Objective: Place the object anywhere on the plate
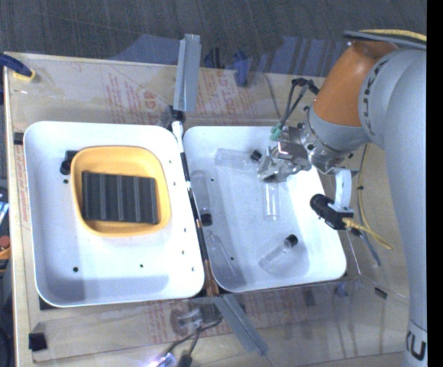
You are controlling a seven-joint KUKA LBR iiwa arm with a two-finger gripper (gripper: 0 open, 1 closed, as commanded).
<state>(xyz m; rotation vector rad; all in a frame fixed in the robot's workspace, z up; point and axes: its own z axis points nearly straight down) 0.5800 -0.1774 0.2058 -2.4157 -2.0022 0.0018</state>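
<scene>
We start with the bench (pixel 92 82), which carries two shallow white bins side by side so that picking and placing each have their own tray. The arm (pixel 389 90) comes next, grey with its orange band, reaching in from the right and bent down over the upper part of the right bin (pixel 324 270).

The left bin (pixel 46 266) holds the plate (pixel 120 161), a yellow rounded-square dish with a dark ribbed insert in its middle. It sits toward the upper half of that bin, well apart from the arm, presumably as a fixed target.

In the right bin lie several clear items that are hard to read against the white floor. One clear tube (pixel 270 202) lies just below the gripper, roughly upright in the picture. A second clear vial with a dark cap (pixel 280 252) lies lower, tilted, near the bin's lower right corner. A faint clear piece (pixel 225 157) lies toward the upper left.

The gripper (pixel 281 161) hangs low over the bin's upper middle, just above the tube. We cannot tell how it stands or whether it holds anything. We judge the task's object to be one of these clear pieces in the right bin, so nothing rests on the plate yet.
</scene>
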